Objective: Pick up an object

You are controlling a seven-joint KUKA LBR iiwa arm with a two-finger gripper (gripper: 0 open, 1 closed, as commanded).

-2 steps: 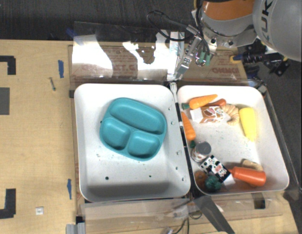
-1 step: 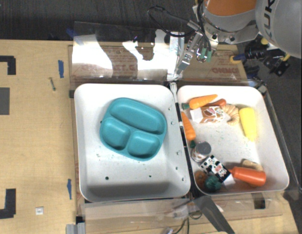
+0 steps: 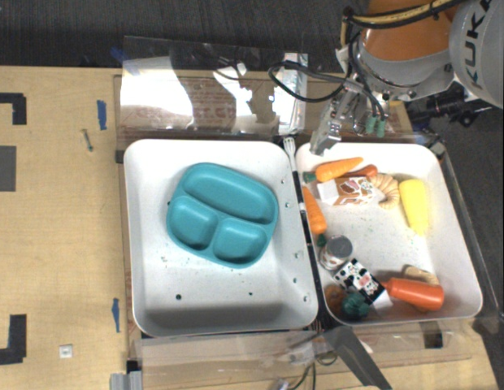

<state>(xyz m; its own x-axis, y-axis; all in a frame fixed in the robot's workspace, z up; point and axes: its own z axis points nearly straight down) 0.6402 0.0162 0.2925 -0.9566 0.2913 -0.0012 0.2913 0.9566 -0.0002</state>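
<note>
My gripper (image 3: 343, 132) hangs over the back left corner of the right bin (image 3: 457, 242), open, with nothing between its fingers. Just below it lies an orange carrot (image 3: 339, 168), beside a brown and white packet (image 3: 355, 189). A second carrot (image 3: 314, 210) rests along the bin's left wall. A yellow piece (image 3: 413, 204) and a beige ridged piece (image 3: 388, 189) sit at the right. Toward the front are a grey round tin (image 3: 337, 249), a black and white patterned item (image 3: 358, 279), a dark green item (image 3: 354, 305) and an orange-red sausage shape (image 3: 416, 293).
The left bin (image 3: 146, 283) holds a teal divided plate (image 3: 223, 214). A clear plastic panel (image 3: 203, 96) stands behind both bins. The grey and orange arm (image 3: 414, 23) reaches in from the top right. Wooden bench lies to the left.
</note>
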